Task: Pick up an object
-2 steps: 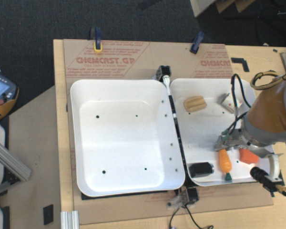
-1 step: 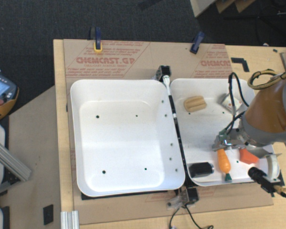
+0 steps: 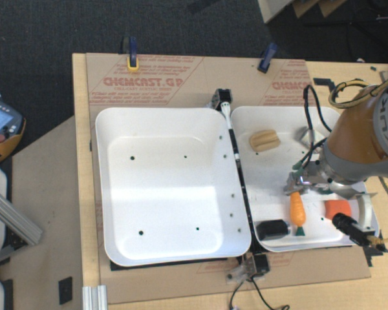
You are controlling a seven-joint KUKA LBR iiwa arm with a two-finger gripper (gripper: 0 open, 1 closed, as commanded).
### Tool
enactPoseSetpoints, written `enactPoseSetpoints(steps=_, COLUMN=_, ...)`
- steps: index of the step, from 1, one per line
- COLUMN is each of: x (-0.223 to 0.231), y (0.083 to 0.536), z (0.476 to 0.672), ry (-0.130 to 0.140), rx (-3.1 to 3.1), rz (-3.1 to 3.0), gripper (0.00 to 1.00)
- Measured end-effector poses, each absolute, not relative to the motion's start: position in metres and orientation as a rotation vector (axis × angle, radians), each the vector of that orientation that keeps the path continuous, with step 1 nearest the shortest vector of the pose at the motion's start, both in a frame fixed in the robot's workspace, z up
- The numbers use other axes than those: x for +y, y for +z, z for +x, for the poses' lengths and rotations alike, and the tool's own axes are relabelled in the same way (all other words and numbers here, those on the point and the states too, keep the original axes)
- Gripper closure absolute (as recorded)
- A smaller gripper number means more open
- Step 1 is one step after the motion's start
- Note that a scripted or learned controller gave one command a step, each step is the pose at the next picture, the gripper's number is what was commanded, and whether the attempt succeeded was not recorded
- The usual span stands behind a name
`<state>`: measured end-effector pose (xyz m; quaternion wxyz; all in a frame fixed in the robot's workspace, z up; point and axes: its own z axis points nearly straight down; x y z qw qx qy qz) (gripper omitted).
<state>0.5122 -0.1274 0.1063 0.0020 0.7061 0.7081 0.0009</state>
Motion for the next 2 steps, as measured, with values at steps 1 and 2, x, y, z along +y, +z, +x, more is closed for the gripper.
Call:
enactPoseSetpoints(steps=1, x=-0.073, y=0.189, z=0.519, ry=0.009, rx=2.225, rz=2.210, gripper=1.00)
enactPoseSetpoints(steps=2, x=-0.025, y=0.185, z=0.554, ry=0.004, rx=2.226, rz=2.212, gripper=1.00)
